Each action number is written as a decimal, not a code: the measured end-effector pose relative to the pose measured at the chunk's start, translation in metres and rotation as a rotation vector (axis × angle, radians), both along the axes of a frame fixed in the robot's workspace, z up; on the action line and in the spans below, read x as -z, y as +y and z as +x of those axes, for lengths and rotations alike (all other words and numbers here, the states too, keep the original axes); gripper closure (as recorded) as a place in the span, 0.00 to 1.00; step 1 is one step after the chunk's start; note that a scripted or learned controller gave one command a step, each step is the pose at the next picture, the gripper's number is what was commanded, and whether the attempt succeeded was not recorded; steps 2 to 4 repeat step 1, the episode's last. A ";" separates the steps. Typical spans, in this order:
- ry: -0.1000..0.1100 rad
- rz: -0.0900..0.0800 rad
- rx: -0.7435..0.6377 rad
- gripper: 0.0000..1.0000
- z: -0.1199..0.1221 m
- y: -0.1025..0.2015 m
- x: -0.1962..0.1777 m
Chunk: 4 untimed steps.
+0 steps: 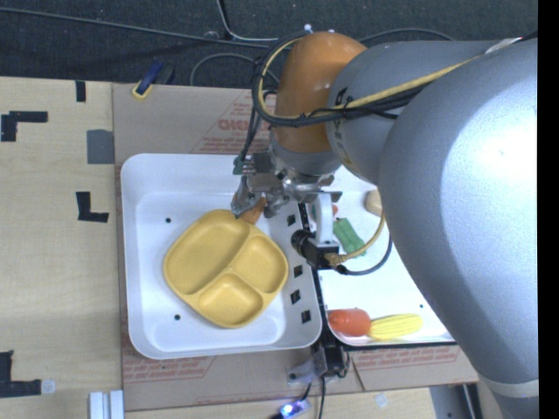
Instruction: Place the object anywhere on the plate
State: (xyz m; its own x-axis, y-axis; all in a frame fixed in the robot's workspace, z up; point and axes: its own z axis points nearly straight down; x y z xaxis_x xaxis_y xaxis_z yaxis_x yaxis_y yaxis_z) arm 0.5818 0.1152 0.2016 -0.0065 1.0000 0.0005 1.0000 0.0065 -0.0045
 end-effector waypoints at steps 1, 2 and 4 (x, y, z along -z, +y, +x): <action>0.001 -0.002 0.003 0.00 0.000 -0.003 0.000; 0.001 -0.002 0.003 0.00 0.000 -0.003 0.000; 0.001 -0.002 0.003 0.00 0.000 -0.003 0.000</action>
